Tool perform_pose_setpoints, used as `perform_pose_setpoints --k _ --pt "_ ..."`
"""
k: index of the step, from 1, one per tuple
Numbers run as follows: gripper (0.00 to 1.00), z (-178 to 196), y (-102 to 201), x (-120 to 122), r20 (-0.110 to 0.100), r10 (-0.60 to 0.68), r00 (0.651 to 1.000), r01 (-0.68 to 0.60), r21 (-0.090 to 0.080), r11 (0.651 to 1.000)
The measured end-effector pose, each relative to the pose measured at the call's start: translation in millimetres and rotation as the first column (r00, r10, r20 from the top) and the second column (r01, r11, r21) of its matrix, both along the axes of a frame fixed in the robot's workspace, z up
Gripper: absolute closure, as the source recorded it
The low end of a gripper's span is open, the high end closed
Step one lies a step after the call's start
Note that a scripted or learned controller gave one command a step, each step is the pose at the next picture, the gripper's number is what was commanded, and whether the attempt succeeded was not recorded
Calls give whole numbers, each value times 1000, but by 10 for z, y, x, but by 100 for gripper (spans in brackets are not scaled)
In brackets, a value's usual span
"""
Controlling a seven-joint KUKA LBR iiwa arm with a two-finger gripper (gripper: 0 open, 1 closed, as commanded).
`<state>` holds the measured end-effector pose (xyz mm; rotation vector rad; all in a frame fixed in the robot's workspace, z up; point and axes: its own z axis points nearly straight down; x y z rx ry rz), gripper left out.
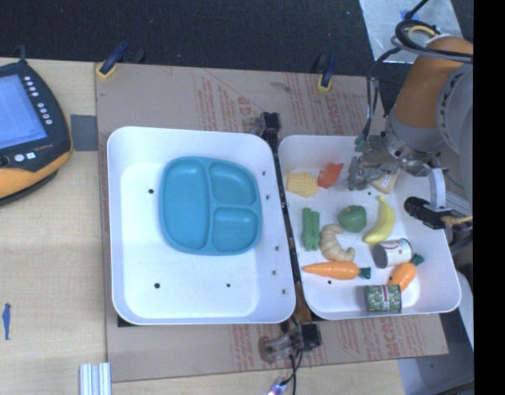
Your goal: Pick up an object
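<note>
Here, banana (pixel 381 221) lengthwise, near-vertical.

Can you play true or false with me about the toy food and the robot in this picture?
1. The blue plate lies in the left bin. True.
2. The banana sits on the blue plate. False: it lies in the right bin, beside the green apple.
3. The gripper is above the right bin. True.
4. A carrot lies in the right bin. True.
5. The can is in the left bin. False: it is in the right bin, near its front edge.
</note>
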<state>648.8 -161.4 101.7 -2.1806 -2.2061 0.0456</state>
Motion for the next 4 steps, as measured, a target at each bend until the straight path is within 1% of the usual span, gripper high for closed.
perform_pose_setpoints --k 1,2,3,4 --pt "0 -1 0 0 0 0 1000 0 0 1000" --pt "0 -93 -184 68 37 -7 999 7 -1 1000" --pt "0 -98 -248 74 35 -5 999 5 7 1000" --pt "0 -102 -309 76 34 -5 999 5 11 1000"
